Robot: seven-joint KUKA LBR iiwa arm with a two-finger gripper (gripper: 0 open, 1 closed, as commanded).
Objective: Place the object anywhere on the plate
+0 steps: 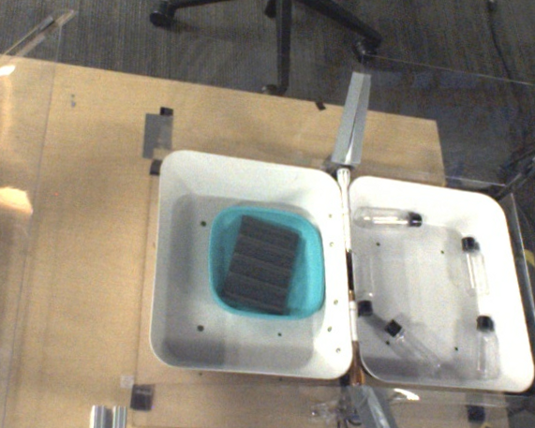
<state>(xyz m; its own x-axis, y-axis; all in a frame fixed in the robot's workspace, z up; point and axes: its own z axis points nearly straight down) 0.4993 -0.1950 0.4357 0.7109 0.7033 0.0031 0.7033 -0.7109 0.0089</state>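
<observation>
A teal square plate [310, 276] sits in the left white bin [180, 247]. A dark grey ribbed block [262, 261] lies flat on the plate, roughly centred and tilted slightly. Several clear tubes with black caps lie in the right white bin [513, 307]: one [388, 216] near the back left, one [474, 264] at the right, one [486, 344] at the front right, and one [411, 339] near the front left.
A small black cap [365, 308] lies by the right bin's left wall. A metal bar [352, 122] stands behind the seam between the bins. A chair base [282, 12] is on the floor beyond the wooden bench [65, 264].
</observation>
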